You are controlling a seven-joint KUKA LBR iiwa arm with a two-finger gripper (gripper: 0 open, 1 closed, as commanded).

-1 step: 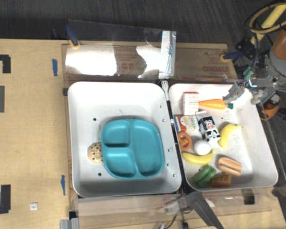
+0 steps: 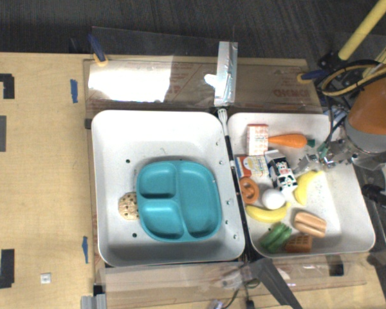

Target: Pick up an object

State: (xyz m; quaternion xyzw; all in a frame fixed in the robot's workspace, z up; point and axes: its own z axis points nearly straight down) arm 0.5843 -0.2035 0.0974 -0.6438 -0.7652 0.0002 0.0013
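Crowded toys at near edge of right bin [image 2: 354,234], green pepper [image 2: 276,236] touching banana [image 2: 266,214]; hand [image 2: 316,161] low beside lemon [image 2: 305,187], grip state impossible to tell; risk: fingers nudging neighbours or closing on nothing amid tight packing.

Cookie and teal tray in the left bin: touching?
Touching. The camera view shows the cookie pressed against the teal tray's left edge, no white gap between.
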